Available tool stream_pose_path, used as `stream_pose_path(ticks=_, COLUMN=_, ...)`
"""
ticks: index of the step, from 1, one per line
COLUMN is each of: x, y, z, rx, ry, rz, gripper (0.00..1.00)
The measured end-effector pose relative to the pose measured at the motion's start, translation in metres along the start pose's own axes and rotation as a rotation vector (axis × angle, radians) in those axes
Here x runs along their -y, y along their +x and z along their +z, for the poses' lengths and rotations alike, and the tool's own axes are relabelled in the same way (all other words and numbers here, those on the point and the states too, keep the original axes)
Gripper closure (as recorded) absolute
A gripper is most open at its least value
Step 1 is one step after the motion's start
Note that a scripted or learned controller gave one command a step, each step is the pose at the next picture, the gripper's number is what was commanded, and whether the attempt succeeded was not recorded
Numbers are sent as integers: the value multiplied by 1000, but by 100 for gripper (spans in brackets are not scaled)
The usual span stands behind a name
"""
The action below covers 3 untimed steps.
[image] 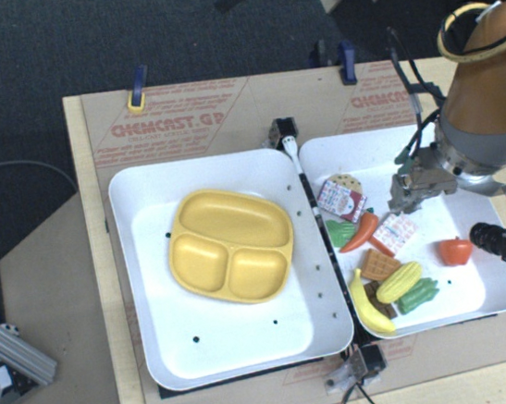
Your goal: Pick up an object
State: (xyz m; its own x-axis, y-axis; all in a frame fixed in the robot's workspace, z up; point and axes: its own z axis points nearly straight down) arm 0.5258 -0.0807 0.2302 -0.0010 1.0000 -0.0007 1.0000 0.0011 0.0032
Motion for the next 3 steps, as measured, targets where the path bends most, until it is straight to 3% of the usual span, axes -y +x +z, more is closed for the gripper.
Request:
stream_pose_path(ticks=1, x=-13, y=-13, z=3, rx=0, ry=1, rz=1, gripper=100)
stream_pose_path(ticks=2, x=-2, y=-11, z=-2, rx=-2, ry=5, rz=2, gripper=100)
stream_pose_path(ticks=3, x=-9, y=-2, z=-4, rx=0, ry=1, rz=-1, gripper=100)
